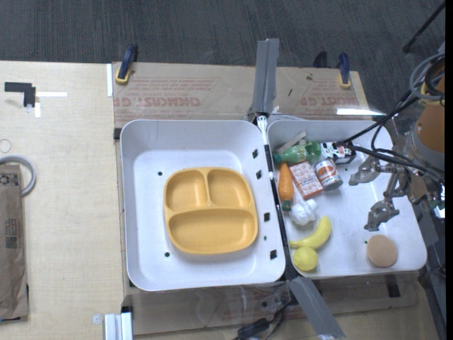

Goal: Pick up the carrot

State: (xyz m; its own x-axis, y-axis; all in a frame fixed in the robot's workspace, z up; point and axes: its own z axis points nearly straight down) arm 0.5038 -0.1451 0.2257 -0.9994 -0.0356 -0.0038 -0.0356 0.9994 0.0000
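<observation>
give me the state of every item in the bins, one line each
carrot: lying in the right bin by its left wall, not gripped
yellow plate: flat in the left bin
banana: lying beside the lemon
can: on its side
gripper: above the right bin floor, holding nothing

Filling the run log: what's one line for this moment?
carrot: right bin, left wall | gripper: above bin, apart from carrot | picked: no

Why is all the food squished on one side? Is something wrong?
Nothing is spilled or broken. The carrot, banana and lemon just crowd the right bin's left wall, while the yellow plate sits straight.
</observation>
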